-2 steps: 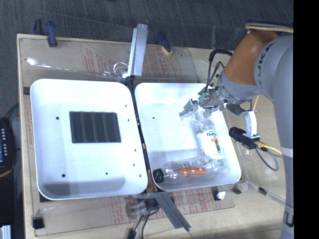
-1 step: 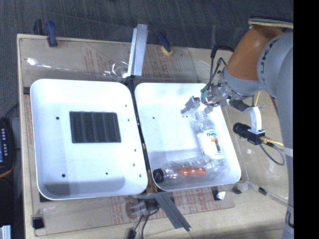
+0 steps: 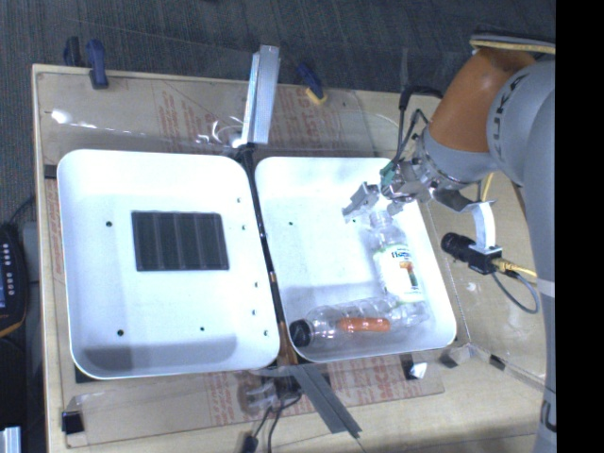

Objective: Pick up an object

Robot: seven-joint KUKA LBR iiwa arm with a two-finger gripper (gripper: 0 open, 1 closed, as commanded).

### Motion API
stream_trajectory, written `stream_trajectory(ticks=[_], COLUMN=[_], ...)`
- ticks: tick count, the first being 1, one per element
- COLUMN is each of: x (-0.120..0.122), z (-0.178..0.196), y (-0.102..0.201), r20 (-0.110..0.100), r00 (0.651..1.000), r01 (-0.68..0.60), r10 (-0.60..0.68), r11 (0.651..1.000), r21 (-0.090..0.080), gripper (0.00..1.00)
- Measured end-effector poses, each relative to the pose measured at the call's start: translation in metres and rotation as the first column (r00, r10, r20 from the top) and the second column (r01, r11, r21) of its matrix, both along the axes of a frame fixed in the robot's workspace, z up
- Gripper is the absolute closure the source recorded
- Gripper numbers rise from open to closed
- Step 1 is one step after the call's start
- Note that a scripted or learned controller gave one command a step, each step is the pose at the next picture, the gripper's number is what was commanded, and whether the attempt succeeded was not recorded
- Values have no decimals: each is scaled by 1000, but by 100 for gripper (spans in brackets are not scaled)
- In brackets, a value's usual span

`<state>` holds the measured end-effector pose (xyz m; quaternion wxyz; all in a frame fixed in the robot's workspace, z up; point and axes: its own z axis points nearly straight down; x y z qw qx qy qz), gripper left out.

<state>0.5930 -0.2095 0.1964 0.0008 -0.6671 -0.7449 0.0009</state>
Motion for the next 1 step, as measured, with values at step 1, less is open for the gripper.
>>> stream_trajectory(ticks=[1], x=[0], z=[0], y=[0], r20=[0], r00=[1000], r01=[0], r10=[0], r11=[1000], r21=[0], gripper=[0])
